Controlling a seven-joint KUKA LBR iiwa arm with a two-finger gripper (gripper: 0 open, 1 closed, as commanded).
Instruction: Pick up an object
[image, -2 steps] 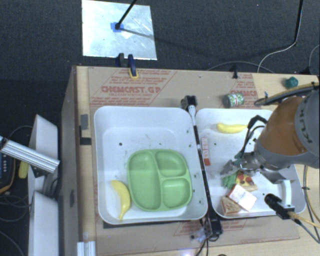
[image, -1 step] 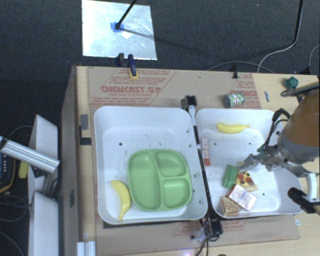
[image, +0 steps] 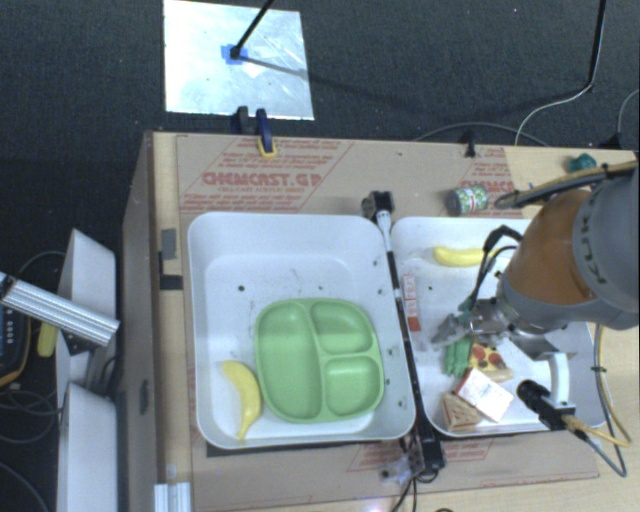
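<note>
Looking down at a slant on a bench (image: 300, 165) bearing two shallow white bins side by side.

Starting in the left bin (image: 215, 300): finding a yellow banana (image: 242, 395) lying in the near-left corner, curving just beside the edge of a green divided plate (image: 320, 360). Seeing the plate lying flat in the near half of that bin, showing three compartments.

Crossing to where the two bins are meeting: noticing a small red-and-white item (image: 408, 298) lying along the left wall of the right bin (image: 420, 235).

Moving further right: finding a second banana (image: 458, 257) lying near the far wall, apart from the other things. Seeing the gripper (image: 452, 328) hanging low over the middle of the right bin, right at the far end of a green object (image: 458, 354). Not being able to tell whether it is touching that object, nor whether it is open or closed, the tip being too small and blurred.

Noticing a small can (image: 467, 198) lying on the bench beyond the right bin. Finding a red-and-yellow item (image: 489, 357) lying just right of the green object, and, nearer the camera, a tan wedge (image: 457, 410) lying against a white box (image: 490, 397).

Ending with the grey arm (image: 545, 255), orange-banded, reaching in from the right.
</note>
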